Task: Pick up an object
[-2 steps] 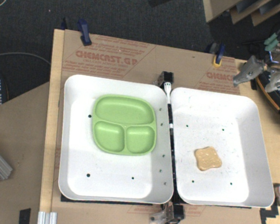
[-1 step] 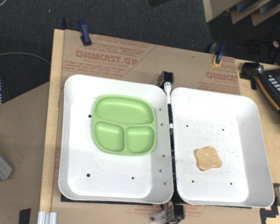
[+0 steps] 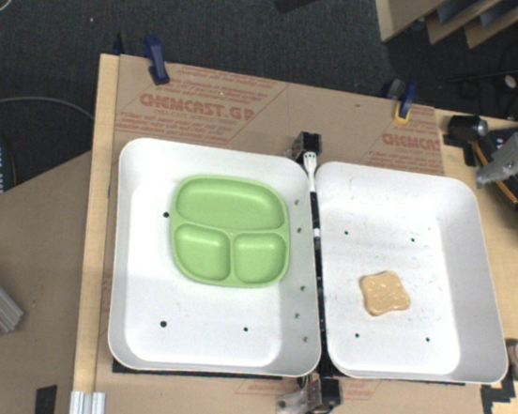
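A tan, flat, toast-like piece (image 3: 385, 294) lies in the right white bin (image 3: 449, 203), a little right of the bin's middle. In the left white bin (image 3: 142, 233) a green plate with three compartments (image 3: 230, 231) rests flat. My gripper (image 3: 496, 164) hangs at the far right, beyond the upper right corner of the right bin and well away from both objects. Nothing shows in its grasp.
Both bins rest on a brown cardboard sheet (image 3: 253, 106) held by a blue clamp (image 3: 155, 58) and a yellow-blue clamp (image 3: 404, 102) at the back. A black bracket (image 3: 308, 147) sits at the seam between the bins. Cables trail at the front.
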Available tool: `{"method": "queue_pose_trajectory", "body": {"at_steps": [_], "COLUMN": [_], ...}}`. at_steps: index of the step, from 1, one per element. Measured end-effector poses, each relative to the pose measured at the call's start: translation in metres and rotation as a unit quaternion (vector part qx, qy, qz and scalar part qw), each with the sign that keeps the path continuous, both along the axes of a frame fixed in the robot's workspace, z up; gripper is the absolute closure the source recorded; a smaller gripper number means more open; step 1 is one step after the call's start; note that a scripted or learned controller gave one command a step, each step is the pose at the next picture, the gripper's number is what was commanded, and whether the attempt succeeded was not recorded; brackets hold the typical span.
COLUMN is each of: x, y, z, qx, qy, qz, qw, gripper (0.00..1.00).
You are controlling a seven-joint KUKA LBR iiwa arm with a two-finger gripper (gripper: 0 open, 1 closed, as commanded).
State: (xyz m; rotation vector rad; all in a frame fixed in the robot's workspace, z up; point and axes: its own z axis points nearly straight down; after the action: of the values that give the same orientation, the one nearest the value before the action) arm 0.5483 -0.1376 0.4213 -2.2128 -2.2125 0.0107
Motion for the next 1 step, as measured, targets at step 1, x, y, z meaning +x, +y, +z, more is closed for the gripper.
{"method": "queue_pose_trajectory", "body": {"at_steps": [1], "x": [-0.0224], "y": [-0.0884], "z": [0.0847], "qx": [-0.0061], "qy": [-0.012], "qz": [-0.004], "qw": [0.9999], "gripper": [0.0]}}
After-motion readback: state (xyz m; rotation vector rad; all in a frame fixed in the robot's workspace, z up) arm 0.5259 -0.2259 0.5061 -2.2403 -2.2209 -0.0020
